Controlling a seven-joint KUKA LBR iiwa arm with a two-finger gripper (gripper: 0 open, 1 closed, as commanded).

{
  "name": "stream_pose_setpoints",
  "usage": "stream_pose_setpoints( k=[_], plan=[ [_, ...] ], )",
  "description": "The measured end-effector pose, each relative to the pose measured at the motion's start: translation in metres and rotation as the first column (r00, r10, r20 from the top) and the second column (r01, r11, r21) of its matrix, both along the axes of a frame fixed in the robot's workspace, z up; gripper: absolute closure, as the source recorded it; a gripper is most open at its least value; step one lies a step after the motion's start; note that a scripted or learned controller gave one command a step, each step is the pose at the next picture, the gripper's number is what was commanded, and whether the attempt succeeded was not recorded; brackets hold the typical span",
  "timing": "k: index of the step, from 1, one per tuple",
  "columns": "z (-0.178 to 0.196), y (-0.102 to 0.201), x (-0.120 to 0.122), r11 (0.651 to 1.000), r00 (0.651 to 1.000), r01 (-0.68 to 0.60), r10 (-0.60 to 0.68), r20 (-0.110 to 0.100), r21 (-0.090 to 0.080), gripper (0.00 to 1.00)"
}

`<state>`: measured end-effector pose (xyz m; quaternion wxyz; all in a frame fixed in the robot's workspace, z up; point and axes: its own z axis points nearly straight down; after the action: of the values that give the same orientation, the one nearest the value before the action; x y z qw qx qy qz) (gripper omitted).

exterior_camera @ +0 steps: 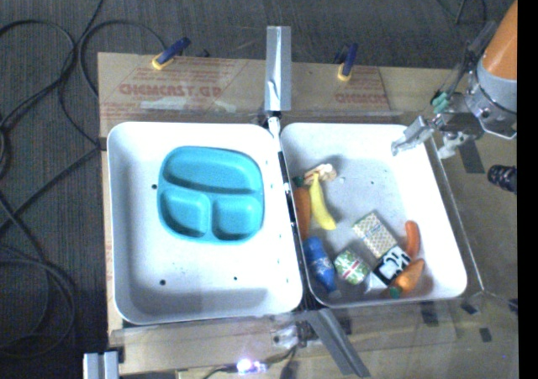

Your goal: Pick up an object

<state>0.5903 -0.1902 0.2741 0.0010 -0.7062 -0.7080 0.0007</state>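
Gripper [418, 135] sits at the upper right corner of the right bin [450, 226], over its rim, at the end of the grey arm with the orange band [508, 41] coming in from the right. Nothing between the fingers; whether they are wide or narrow cannot be told, too small and blurred. Objects all lie in the right bin, well apart from the gripper, mostly in the lower half: yellow banana [320, 205] near the left wall, an orange carrot-like piece [302, 205] just beside it against the wall, blue bottle [319, 261] below those, a small green and white can or box [350, 267], a patterned box [375, 234], a black and white item [390, 266], an orange piece [410, 276] in the lower right corner, an orange-red sausage shape [412, 237] above it. Left bin [134, 285] holds a blue divided tray [212, 193], three compartments, lying flat. Two clamps [171, 53] on the cardboard-covered bench behind the bins.
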Motion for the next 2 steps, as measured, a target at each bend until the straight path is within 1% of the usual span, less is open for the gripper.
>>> stream_pose_setpoints(
  k=[1,2],
  plan=[
    [-0.174,0.009,0.002,0.992,0.992,-0.128,0.128,0.0,0.0,0.0],
    [-0.185,0.028,-0.007,1.0,1.0,0.027,-0.026,0.011,-0.003,0.0]
  ],
)
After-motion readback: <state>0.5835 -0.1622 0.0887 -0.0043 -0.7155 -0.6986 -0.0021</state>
